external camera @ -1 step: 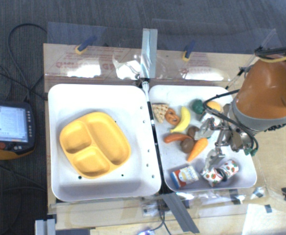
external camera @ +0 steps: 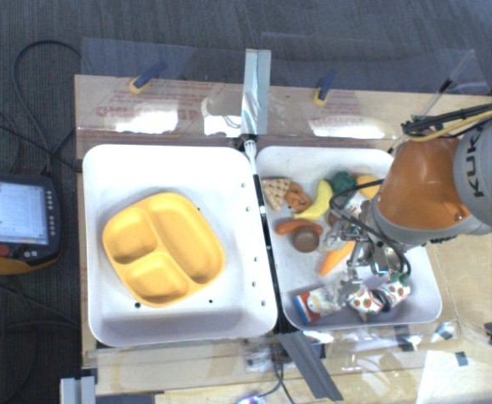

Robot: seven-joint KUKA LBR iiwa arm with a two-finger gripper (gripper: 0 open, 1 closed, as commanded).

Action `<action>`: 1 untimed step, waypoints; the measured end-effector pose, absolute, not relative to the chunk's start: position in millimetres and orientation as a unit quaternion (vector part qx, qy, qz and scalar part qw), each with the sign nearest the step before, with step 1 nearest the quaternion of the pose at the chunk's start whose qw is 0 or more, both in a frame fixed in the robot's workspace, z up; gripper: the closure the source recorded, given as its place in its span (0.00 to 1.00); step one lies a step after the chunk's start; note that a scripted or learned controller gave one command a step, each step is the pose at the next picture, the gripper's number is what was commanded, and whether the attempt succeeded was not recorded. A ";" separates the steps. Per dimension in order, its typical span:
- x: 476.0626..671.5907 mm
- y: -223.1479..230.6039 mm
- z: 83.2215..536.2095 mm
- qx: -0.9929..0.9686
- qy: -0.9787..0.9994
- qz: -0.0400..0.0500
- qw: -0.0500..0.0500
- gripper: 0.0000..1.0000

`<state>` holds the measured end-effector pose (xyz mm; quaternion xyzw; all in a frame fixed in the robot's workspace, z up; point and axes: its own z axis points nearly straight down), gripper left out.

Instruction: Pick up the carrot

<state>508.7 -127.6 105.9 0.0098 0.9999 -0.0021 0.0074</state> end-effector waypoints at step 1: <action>511.5 -107.9 95.4 0.077 0.997 -0.004 0.007 0.00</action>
